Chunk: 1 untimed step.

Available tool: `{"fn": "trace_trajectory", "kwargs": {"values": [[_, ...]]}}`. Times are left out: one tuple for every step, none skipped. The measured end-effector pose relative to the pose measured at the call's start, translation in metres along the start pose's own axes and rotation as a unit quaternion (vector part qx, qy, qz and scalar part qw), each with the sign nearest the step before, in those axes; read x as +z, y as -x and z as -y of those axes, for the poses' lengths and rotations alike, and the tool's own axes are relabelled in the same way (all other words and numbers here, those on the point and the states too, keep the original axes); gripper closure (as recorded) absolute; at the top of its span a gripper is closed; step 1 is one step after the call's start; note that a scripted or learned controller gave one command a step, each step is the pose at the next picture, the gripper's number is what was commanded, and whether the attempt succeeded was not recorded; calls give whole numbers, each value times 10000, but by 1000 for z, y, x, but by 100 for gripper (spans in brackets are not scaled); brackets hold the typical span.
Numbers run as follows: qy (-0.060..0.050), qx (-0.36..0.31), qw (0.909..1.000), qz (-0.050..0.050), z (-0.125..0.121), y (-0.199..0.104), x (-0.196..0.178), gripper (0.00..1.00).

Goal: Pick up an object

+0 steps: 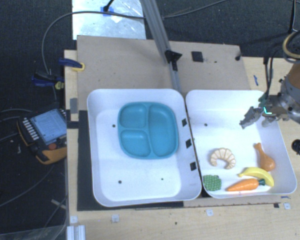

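Five toy foods lie in the right bin (200,109): croissant (223,157), chicken leg (264,157), banana (257,174), carrot (242,185) and broccoli (212,182). They sit close together near the front wall, so the pincer (250,118) may catch two or slip. It hangs above them, grasping nothing, released I think. The left bin (102,149) holds a blue divided plate (147,130).

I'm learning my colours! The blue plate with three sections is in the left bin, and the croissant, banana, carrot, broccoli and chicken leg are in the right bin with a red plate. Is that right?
Not quite. The right bin has no red plate. The camera view shows one plate, the blue plate in the left bin. The rest is right.
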<state>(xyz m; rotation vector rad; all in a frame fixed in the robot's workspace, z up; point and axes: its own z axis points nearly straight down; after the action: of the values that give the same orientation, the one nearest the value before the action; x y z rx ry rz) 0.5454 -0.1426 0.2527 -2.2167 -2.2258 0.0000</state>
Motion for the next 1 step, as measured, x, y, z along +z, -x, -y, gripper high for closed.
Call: {"fn": "trace_trajectory", "kwargs": {"values": [[11,-2,10000,2,-1,0,-1,0]]}}
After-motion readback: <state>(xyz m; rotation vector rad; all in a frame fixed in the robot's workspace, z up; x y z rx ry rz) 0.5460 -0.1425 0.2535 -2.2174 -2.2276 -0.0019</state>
